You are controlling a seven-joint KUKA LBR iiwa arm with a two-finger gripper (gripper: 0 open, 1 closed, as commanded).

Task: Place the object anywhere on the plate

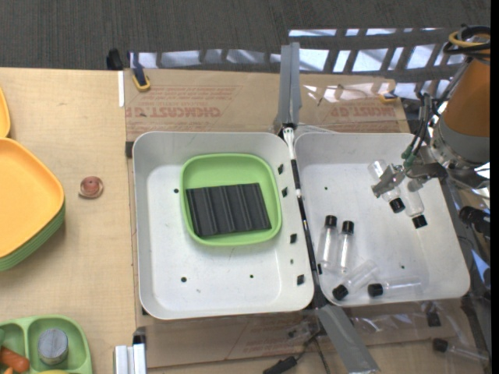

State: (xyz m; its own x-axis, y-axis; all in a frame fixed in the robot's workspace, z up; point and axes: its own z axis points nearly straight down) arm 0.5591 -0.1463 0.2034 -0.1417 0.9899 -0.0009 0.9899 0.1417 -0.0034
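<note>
Far to the left of the tool, on the tabletop [86, 123], a stack of orange plates [27, 201] and a small red knob [91, 186] are seen, well apart from the work and seemingly set aside. Nearer the tool, in the left bin [156, 287], a green plate [230, 170] is laid flat with a dark ribbed mat [228, 209] on it; it is judged to be set there as the target, open from above so that a thing can be lowered onto it. Below and left of the tool, on the floor of the right bin [437, 287], clear vials with black caps [337, 244] lie scattered, two side by side and others near the front wall. At the upper right of that bin, the tool [405, 189] hangs low beside two further vials [413, 207]. Whether a vial is pinched cannot be told, nor whether the tool is spread or pressed together. No vial lies on the plate yet.
</note>
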